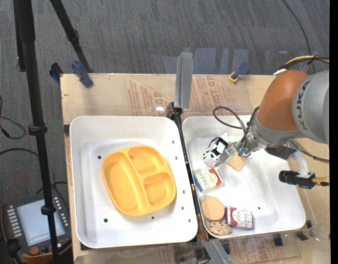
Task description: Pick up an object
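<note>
1. Nearest the camera, at the front edge of the right bin [278, 213], a speckled cookie [218, 228] lies against the front wall.
2. Just behind the cookie sits a round tan bun [212, 207]. Beside it, to the right, lies a small red-and-white carton [239, 217].
3. Further back, near the divider between the bins, a small white packet with an orange label [208, 179] lies flat.
4. Behind that packet lies a black-and-white patterned carton [215, 150], tilted, close beside the gripper.
5. The gripper [238, 157] is lowered into the right bin at mid-depth. A tan wedge-shaped piece [236, 161] sits at its tip. Whether the pincer is apart or together cannot be told, nor whether the wedge is clamped.
6. The left bin [86, 136] holds a yellow divided tray [138, 179], lying flat near its centre.
7. The arm [292, 103], grey with an orange band, enters from the right above the right bin.
</note>
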{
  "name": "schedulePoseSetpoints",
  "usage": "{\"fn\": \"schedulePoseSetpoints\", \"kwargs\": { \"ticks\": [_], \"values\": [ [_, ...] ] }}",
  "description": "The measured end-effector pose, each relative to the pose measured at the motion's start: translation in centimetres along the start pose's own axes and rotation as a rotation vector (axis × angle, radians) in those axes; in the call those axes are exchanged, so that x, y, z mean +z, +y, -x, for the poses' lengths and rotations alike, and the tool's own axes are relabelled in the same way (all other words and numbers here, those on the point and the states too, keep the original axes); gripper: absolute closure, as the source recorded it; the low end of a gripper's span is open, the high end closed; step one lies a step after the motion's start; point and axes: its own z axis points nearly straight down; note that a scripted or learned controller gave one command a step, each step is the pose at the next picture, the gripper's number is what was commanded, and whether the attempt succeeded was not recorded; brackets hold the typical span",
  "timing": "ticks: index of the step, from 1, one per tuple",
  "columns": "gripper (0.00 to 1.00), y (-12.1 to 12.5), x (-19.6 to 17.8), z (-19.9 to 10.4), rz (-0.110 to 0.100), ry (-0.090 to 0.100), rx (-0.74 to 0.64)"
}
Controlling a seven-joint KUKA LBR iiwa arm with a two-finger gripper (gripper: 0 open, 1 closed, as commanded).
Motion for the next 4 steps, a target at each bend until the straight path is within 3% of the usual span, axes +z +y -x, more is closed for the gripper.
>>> {"fn": "schedulePoseSetpoints", "kwargs": {
  "ticks": [1,2,3,4],
  "values": [
    [0.0,4.8,0.2,1.2,-0.02,0.011,0.208],
    [0.0,-1.3,1.3,3.0,-0.016,0.005,0.044],
    [1.0,-1.2,0.4,3.1,-0.014,0.006,0.044],
    [0.0,-1.2,0.4,3.1,-0.014,0.006,0.043]
  ]
}}
